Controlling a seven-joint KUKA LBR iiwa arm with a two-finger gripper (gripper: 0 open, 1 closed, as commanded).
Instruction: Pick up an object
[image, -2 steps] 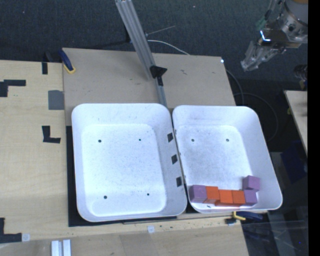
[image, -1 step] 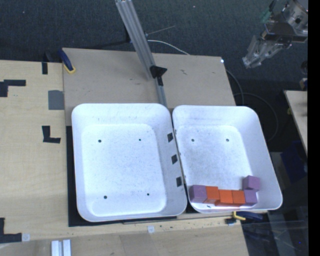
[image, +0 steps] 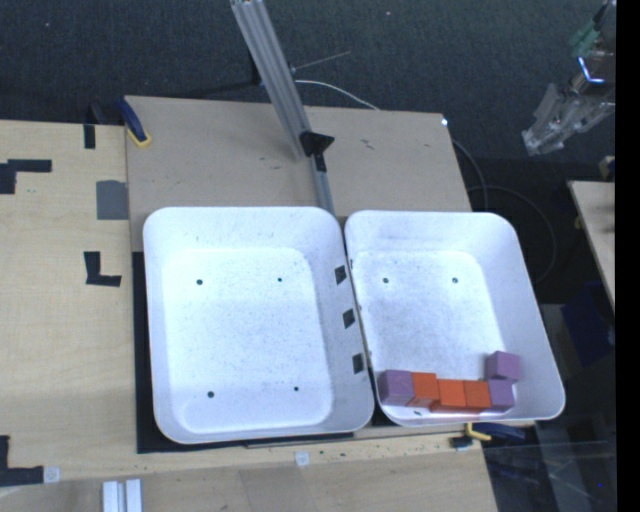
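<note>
Purple and orange blocks (image: 452, 390) lie well apart from the jaws.

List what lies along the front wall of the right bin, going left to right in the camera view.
Purple block → orange block → second orange block → purple block at the corner, with another purple block just behind it. All sit in the right bin.

Two white bins side by side on a tan bench (image: 60, 200): left bin (image: 160, 300), right bin (image: 520, 280). Grey metal rail (image: 275, 75) slanting above them. Blue-yellow clamps at top left (image: 135, 122) and below right bin (image: 490, 432). Black tape marks (image: 97, 268) at left.
</note>
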